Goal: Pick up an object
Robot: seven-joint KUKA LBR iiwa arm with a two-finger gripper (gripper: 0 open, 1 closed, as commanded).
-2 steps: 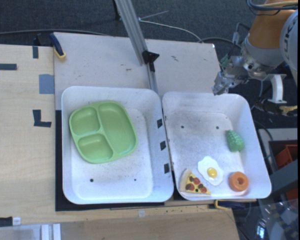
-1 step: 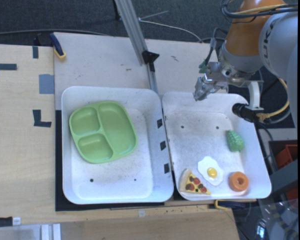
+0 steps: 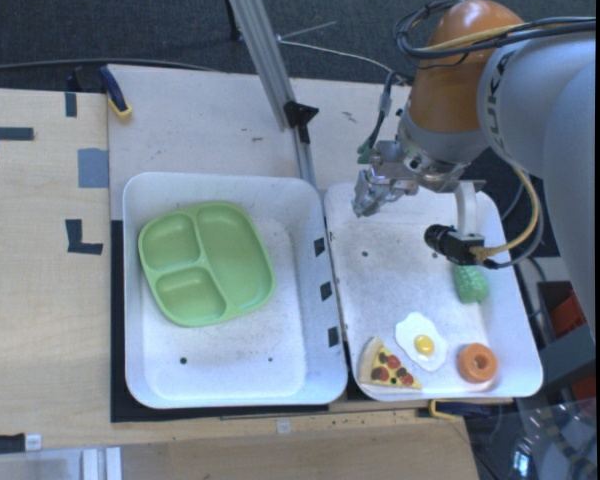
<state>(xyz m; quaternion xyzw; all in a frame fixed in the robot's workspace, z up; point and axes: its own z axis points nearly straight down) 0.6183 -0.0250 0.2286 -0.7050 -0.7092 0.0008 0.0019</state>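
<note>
A green divided plate (image 3: 206, 264) is lying in the left bin (image 3: 140, 368). In the right bin (image 3: 400, 268), the gripper (image 3: 366, 204) is hovering near the far left corner; a pizza slice (image 3: 388, 366), fried egg (image 3: 421, 342), donut (image 3: 477, 363) and green toy (image 3: 471, 284) are sitting well apart from it.

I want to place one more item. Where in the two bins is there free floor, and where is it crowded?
Left bin: a bare strip along the near wall, below the green tray. Right bin: bare middle floor between the gripper and the egg. Crowded: the near right corner, with pizza, egg, donut and a green item.
</note>
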